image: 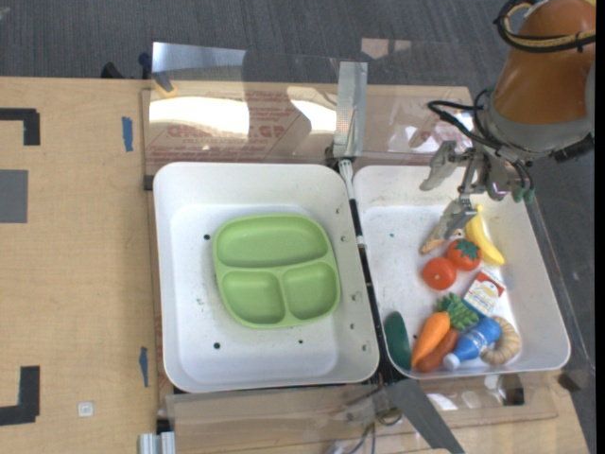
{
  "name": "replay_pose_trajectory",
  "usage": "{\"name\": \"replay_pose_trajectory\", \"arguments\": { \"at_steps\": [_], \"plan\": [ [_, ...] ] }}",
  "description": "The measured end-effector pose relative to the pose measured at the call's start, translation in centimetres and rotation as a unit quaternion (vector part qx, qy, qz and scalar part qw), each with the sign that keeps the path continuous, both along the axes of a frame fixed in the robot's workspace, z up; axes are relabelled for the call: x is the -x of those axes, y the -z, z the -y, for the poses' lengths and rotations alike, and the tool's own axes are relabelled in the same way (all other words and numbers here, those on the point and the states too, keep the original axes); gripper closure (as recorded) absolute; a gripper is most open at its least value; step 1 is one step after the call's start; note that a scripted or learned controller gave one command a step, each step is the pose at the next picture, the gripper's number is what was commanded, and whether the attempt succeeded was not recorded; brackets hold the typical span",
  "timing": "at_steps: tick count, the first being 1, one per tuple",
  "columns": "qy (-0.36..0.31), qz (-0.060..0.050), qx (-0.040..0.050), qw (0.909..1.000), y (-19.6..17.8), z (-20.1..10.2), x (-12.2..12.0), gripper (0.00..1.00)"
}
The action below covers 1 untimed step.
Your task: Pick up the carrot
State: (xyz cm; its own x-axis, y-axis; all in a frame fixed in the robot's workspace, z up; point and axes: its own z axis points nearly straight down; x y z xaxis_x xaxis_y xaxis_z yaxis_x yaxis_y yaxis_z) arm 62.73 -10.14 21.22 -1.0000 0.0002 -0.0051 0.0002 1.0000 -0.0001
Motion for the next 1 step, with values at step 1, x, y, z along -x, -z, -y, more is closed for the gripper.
{"name": "replay_pose_trajectory", "arguments": {
  "at_steps": [1],
  "plan": [
    [-0.011, 0.0, 0.0001, 0.9999, 0.3, -1.44, 7.89, 0.0]
  ]
}}
